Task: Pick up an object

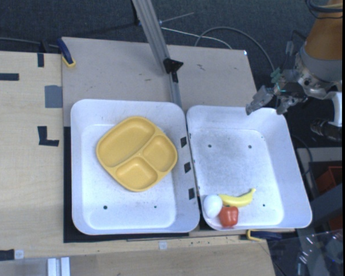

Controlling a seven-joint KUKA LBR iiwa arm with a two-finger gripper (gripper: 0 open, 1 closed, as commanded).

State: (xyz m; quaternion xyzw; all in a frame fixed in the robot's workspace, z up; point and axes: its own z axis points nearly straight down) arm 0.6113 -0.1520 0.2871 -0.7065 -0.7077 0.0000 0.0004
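The end effector (267, 103) is being held over the right bin's (276, 154) far rim, its state not being discernible; the banana (239, 198), white ball (212, 204) and red piece (229, 215) are lying clustered, touching, at the near corner; the banana's free end is being judged the cleanest approach.

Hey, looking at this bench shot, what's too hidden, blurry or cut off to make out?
- Tool: in the camera view, small, dark and blurred at the right bin's far corner; its grip state is unreadable.
- Arm: cut off by the top edge.
- Red object: too small to identify; partly overlapped by the banana.
- White ball: whether it touches the red object is unclear.
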